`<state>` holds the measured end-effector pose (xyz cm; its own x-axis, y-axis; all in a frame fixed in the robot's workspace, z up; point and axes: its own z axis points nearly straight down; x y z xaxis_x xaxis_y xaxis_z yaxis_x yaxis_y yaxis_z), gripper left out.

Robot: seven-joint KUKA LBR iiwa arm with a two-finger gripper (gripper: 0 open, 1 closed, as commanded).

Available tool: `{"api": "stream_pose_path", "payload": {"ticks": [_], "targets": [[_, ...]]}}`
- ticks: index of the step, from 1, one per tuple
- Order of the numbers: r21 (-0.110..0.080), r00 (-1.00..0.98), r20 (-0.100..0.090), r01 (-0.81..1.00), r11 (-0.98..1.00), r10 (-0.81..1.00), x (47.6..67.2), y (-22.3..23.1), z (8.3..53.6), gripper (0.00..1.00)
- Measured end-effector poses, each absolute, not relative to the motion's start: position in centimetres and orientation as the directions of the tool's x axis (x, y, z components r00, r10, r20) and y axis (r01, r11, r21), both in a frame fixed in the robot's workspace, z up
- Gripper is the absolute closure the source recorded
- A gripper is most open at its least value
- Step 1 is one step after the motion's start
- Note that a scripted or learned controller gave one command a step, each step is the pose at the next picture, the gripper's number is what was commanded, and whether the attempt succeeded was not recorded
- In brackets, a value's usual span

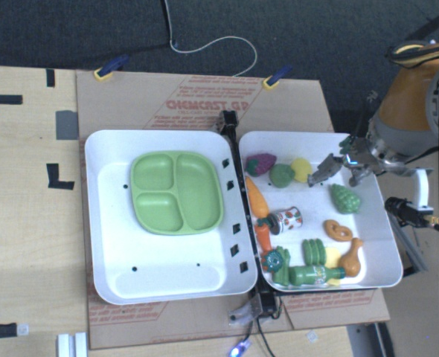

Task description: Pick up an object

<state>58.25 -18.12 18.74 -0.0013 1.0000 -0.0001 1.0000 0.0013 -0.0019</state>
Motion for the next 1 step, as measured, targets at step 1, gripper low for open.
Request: {"api": "stream_pose_path", "payload": {"ticks": [1], "targets": [[-0.010,-0.004,0.004,1.000,0.004,1.000,54.74,-12.79,12.51,0.00]]}}
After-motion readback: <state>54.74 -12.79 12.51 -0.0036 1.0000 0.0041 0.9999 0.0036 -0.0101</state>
